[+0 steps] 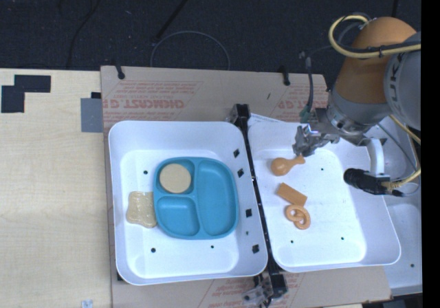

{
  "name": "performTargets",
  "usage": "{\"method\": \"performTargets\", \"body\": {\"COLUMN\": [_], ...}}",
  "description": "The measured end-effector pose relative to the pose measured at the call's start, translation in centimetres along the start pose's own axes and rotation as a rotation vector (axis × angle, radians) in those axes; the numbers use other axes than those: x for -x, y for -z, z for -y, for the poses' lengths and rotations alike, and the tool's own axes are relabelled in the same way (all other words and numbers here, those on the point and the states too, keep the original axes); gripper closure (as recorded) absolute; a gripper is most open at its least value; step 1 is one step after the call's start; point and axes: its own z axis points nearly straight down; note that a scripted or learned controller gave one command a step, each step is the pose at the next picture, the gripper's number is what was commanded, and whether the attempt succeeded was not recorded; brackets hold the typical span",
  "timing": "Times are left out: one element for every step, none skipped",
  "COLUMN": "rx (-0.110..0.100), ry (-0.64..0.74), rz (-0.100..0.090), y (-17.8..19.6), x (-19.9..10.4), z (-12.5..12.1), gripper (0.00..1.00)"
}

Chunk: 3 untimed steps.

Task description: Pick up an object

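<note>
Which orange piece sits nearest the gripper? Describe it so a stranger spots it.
Go to the right white bin. Near its upper left, just below the gripper, lies the orange spoon-shaped piece. Unlike the flat orange block and the pretzel, it has a round head with a short handle.

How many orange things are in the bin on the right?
3. A spoon-like piece lies just under the hand, a block sits mid-bin, and a pretzel shape lies just below it.

Right bin (357,245) front floor open, spoon-like piece (283,164), block (292,194), pretzel (298,216) crowd its left
</note>
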Motion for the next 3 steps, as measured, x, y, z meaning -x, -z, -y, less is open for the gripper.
{"method": "performTargets", "body": {"rx": [-0.001,-0.008,-0.008], "ry": [-0.002,0.002,0.003], "rz": [0.001,-0.002,-0.002], "y": [4.9,3.6,2.4], "x": [0.9,-3.4,-8.9], "z": [0.3,1.7,2.0], "gripper": [1.0,1.0,1.0]}}
